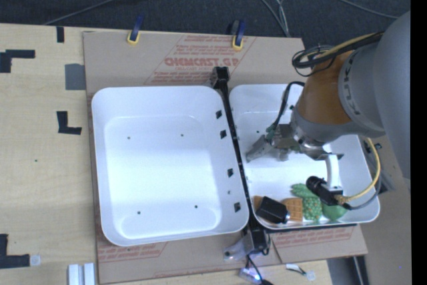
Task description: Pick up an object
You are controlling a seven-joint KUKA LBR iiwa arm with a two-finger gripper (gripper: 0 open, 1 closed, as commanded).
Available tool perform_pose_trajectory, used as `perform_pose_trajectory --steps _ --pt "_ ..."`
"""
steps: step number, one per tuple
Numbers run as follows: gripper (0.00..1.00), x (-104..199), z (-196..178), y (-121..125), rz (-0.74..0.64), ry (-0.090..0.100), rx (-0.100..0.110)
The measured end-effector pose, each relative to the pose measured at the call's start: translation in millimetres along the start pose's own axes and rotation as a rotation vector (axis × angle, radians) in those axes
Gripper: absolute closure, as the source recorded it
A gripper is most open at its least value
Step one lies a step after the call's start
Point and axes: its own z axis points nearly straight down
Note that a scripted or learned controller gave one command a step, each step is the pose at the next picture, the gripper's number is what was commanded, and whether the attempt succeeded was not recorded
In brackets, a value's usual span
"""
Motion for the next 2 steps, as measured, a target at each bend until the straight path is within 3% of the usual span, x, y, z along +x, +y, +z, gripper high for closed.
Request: perform_pose_trajectory --steps 1,2 --pt "0.0 -61 10 -1 -0.024 -0.001 -0.001" --pt "0.0 -33 10 27 -0.004 0.0 -0.003"
